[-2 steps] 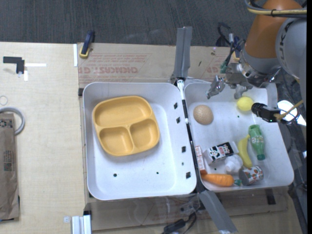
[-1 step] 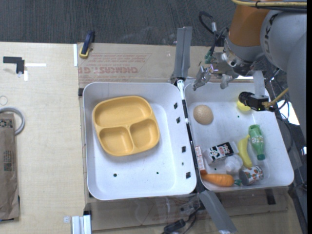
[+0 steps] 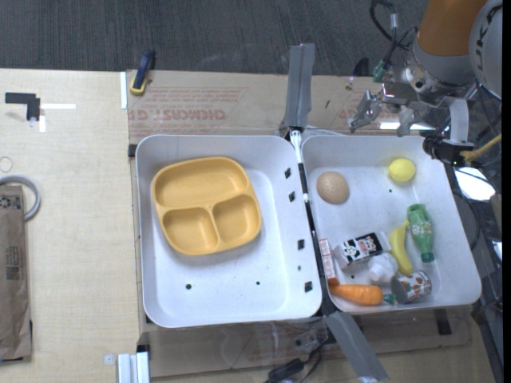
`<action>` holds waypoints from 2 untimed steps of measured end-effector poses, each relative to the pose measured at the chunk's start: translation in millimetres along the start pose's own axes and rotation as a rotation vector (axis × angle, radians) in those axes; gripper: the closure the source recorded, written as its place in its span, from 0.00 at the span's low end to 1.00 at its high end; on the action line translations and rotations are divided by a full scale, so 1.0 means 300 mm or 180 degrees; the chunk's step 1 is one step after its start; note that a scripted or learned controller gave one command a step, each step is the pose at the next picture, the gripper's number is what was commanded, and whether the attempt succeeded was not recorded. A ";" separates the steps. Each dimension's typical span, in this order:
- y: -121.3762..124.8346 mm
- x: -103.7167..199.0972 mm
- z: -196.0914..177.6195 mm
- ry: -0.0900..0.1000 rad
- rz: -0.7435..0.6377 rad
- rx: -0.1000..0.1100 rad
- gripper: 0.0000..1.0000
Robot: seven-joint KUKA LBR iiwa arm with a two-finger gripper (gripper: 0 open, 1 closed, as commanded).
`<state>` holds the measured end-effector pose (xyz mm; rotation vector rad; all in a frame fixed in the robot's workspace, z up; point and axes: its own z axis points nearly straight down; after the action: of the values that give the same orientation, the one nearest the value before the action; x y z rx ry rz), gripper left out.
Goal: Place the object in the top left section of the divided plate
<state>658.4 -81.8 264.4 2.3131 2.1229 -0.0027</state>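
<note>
A yellow divided plate [image 3: 206, 204] lies in the left bin [image 3: 160, 294], with one wide section at its far side and two smaller ones nearer the front; nothing lies in any of them. My gripper [image 3: 385, 118] hangs above the far rim of the right bin [image 3: 463, 238], open, with nothing between its fingers. Below it in the right bin lie a tan egg [image 3: 333, 187] and a yellow lemon [image 3: 402, 170], both apart from the gripper.
The right bin's front half holds a green bottle [image 3: 421, 230], a banana [image 3: 399, 248], a small milk carton [image 3: 362, 247], a carrot [image 3: 358, 294] and a can [image 3: 413, 287]. A grey divider [image 3: 300, 86] stands between the bins at the back.
</note>
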 end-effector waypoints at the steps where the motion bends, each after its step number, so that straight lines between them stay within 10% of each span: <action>1: 0.001 0.032 -0.330 0.0000 -0.0725 0.0000 0.00; 2: 0.008 -0.055 -0.590 0.0001 -0.0941 0.0000 0.00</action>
<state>659.4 -97.9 441.4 1.9756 2.4407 -0.0028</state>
